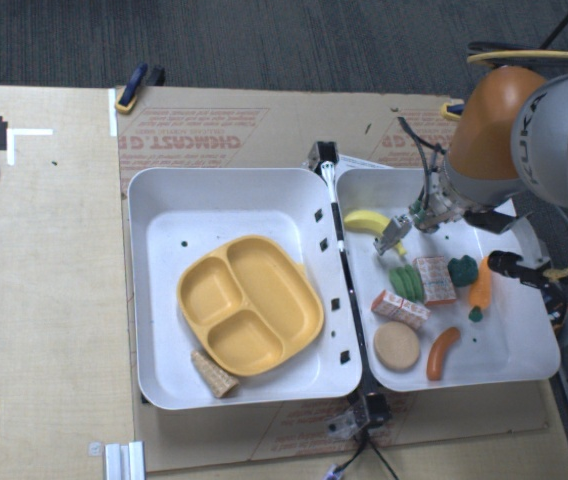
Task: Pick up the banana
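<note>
Broadly, the bench (44, 298) carries a sheet of brown cardboard (224, 133) on which two shallow white bins sit side by side. The left bin (154, 228) holds a yellow three-compartment plate (251, 305), with a tan wafer-like piece (214, 375) lying at the plate's near-left edge. The grey arm (554, 138) with its orange band reaches in from the right over the right bin (524, 353). Its end effector (396, 234) hangs low in that bin's far-left part, just beside the banana (366, 221), and whether it is open or closed cannot be made out. The banana lies on the bin floor near the far-left corner, close to the divider between the bins, with nothing gripping it. Nearer the camera lie a round tan cookie (397, 347), a small pink carton (434, 278), another boxed item (400, 310), a green vegetable (406, 281), a broccoli piece (462, 268), a carrot (480, 290) and a sausage (441, 353).
</note>
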Robot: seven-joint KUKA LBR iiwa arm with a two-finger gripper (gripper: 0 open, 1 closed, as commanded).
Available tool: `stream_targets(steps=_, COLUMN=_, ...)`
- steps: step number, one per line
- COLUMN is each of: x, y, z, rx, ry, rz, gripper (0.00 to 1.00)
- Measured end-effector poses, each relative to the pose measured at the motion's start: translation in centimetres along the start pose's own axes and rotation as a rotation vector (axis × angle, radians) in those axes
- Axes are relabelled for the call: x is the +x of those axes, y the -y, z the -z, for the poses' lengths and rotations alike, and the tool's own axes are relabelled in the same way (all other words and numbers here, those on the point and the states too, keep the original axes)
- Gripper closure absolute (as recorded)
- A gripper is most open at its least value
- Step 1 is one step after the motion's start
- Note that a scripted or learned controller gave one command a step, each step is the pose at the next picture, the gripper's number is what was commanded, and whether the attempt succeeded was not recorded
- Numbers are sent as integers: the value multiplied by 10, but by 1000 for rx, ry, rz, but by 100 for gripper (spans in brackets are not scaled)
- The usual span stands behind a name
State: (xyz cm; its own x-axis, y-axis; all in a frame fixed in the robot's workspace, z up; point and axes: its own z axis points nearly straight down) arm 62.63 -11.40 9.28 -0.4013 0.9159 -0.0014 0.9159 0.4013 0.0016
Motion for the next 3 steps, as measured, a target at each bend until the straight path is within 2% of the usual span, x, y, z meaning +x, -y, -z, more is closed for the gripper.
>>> stream_targets(steps=1, x=-1, y=0, z=10, rx=-1, ry=1, rz=-2, gripper=100)
stream_targets(steps=2, x=-1, y=0, z=10, rx=-1, ry=1, rz=-2, gripper=0)
stream_targets(steps=3, x=-1, y=0, z=20, rx=-3, ry=3, rz=-4, gripper=100)
